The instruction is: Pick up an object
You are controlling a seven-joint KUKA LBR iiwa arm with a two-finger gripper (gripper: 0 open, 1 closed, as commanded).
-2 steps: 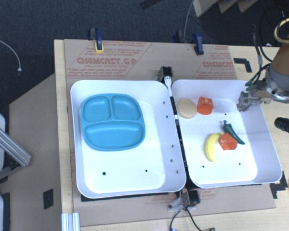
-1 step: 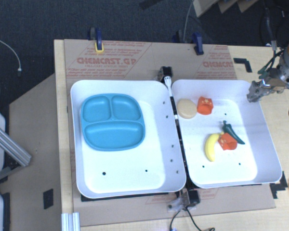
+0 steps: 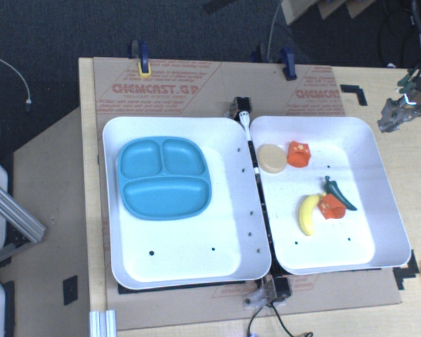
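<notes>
My gripper (image 3: 400, 111), finger state unclear, sits beyond the right bin's (image 3: 379, 188) far-right corner; curved yellow plastic banana (image 3: 307, 215) lies down-left, long axis running near-to-far.

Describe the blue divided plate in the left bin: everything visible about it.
The blue plate looks like matte light-blue plastic, a rounded rectangle with three compartments: two smaller ones at the far side, one wide one nearer the camera. It lies flat and upright on the left bin's floor, in the far-left part. Its compartments hold nothing, and nothing else touches it.
</notes>
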